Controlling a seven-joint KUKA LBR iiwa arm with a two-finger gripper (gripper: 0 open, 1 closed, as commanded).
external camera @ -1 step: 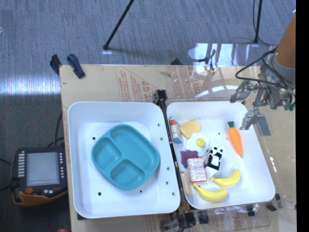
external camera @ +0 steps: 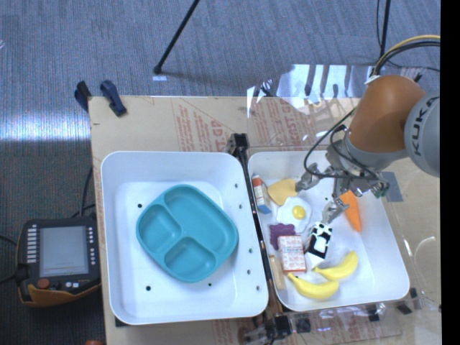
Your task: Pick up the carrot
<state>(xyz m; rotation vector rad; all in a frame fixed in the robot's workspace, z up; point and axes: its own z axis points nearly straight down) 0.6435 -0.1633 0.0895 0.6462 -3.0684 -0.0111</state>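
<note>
White plastic, twice over: two shallow bins sitting side by side on the bench, left bin (external camera: 115, 192) and right bin (external camera: 381, 264). Lying in the left bin, one teal divided plate (external camera: 187, 232) with three compartments. Crowding the right bin: one orange carrot (external camera: 352, 211), two yellow bananas (external camera: 323, 277) lying close together near the front wall, one fried egg (external camera: 295, 212), one yellow wedge (external camera: 282, 190) just behind the egg, one purple piece (external camera: 281, 232), one pink patterned packet (external camera: 292, 254), one black-and-white toy (external camera: 320, 240), and one small tube-like item (external camera: 259, 193) against the left wall. Sitting off to the left of the bench, one handheld control pendant (external camera: 54, 254).

Hanging over the back right of the right bin, the grey arm with its orange band (external camera: 388, 113), covering much of the gripper (external camera: 338, 192). Showing beneath it, only dark fingers and cables, too tangled to read; impossible to tell how far apart the fingers are standing or whether anything is sitting between them. Covering the carrot's upper end as well, so its top is cut off from sight.

Resting toward the right side of the right bin, just right of the egg and behind the black-and-white toy, the carrot is running its long axis from back-left to front-right, narrow tip pointing toward the front right.
</note>
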